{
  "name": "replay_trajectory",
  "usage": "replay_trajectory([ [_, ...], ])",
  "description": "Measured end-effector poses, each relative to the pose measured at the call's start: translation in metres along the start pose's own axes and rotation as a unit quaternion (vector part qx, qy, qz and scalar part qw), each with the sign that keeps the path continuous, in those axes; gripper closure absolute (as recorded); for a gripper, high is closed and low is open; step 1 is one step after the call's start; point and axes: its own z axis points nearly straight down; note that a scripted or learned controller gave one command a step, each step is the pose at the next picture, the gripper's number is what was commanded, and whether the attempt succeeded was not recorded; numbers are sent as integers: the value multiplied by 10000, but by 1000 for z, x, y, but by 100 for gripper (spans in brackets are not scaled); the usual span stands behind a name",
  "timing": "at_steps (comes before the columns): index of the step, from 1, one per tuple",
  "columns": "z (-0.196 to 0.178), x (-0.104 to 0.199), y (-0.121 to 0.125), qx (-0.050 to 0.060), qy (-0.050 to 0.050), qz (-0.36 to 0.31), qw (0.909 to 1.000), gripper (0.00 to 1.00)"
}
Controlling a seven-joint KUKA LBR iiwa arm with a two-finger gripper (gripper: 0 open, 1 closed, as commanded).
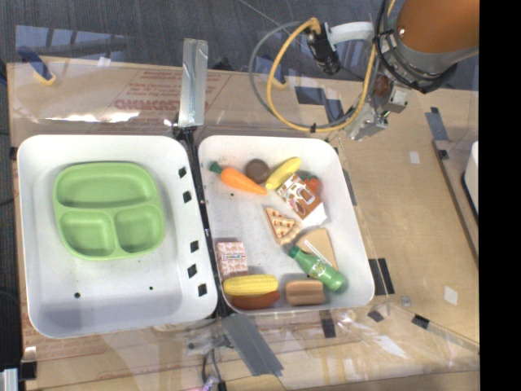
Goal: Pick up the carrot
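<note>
Dark grey carpet lies at the top of the view, behind a pale wooden bench (407, 210) that carries two shallow white plastic bins side by side. At 12 o'clock in the right-hand bin (352, 218), near its back wall, lies the small orange carrot with a green stub (238, 179), tilted with the stub toward 10 o'clock. It sits well apart from the gripper (376, 116), which hangs outside the bin past its 1 o'clock corner, over the bench. Whether the gripper is open or closed cannot be told, and nothing is seen held in it.

A round brown ball (256, 169) lies just beside the carrot, then a smooth yellow banana (283, 173). Further toward 6 o'clock sit a ridged waffle wedge (281, 224), a glossy green bottle (317, 269), a pink printed carton (231, 257) and a corn cob (251, 284).

A matte lime-green divided tray (108, 209) rests in the left-hand bin (49, 300).

From 1 o'clock the grey arm with its orange band (435, 10) leans in, a yellow cable (285, 63) looping beside it.
</note>
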Motion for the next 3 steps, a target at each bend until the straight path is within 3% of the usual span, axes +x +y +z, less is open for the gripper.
replay_trajectory([
  [2, 33, 0, 0, 9, -1, -33, 10000, 100],
  [3, -8, 0, 0, 7, 7, -37, 10000, 100],
])
